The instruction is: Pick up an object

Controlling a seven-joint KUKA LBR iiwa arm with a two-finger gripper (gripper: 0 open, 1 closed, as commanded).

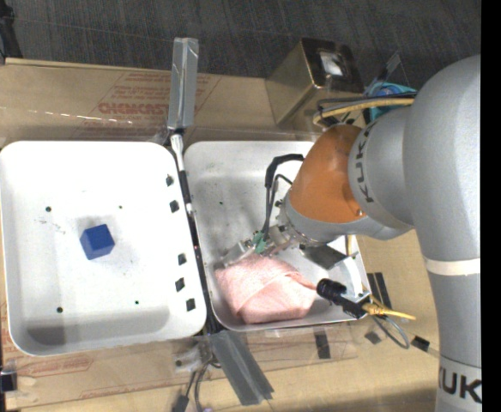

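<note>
A soft pink cloth (263,288), crumpled into a rounded, folded lump, lies in the right bin (225,178) at about 6 o'clock of that bin, against its near wall. Just above the cloth, toward 12 o'clock from it, the gripper (263,241) hangs as a small tangle of metal and greenish parts under the arm's glossy orange band (323,183); whether it is open or closed cannot be told, and it sits close to the cloth's upper edge. The smooth grey arm (431,170) fills the 3 o'clock side. In the left bin (27,170), a small hard-edged blue cube (98,240) rests near the centre on scuffed white plastic. Both bins are shallow, round-cornered and smudged, set on flat brown cardboard (87,101) printed in red. Beyond, at 12 o'clock, the floor is dark grey carpet (233,15).
</note>
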